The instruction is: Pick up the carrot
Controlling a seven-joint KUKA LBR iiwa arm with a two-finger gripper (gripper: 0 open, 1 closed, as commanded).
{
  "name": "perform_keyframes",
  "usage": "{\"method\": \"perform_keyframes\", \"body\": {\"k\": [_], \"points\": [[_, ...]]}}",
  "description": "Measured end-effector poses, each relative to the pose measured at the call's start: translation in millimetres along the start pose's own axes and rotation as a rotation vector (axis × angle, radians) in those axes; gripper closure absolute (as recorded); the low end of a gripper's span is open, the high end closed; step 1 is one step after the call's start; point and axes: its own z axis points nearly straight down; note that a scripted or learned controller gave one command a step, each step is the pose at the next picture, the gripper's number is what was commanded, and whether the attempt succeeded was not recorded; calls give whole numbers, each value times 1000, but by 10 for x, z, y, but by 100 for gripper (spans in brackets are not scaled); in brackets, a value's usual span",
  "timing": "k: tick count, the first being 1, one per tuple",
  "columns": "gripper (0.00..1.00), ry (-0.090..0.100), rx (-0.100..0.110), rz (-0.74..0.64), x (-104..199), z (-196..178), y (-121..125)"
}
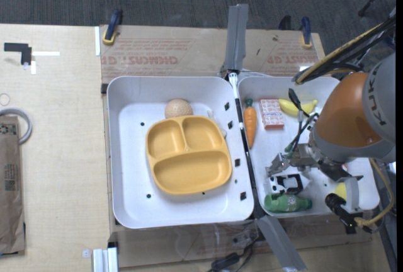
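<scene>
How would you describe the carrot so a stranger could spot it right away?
Look in the right-hand white bin, along its left wall beside the divider. The carrot lies lengthwise there, green top pointing away. It is the slim orange tapered thing, left of the small red-and-white box.

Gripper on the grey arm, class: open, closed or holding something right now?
Gripper: cannot be told; it hangs over the right white bin, apart from the orange carrot.

Bulky grey robot arm (384, 85) with glossy orange band (345, 114), yellow and black cables (340, 55) overhead, metallic two-finger gripper (281, 167)
</scene>
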Motion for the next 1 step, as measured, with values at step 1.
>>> {"method": "perform_keyframes", "body": {"k": [1], "points": [[0,-2,-1,280,626,-999,-87]]}}
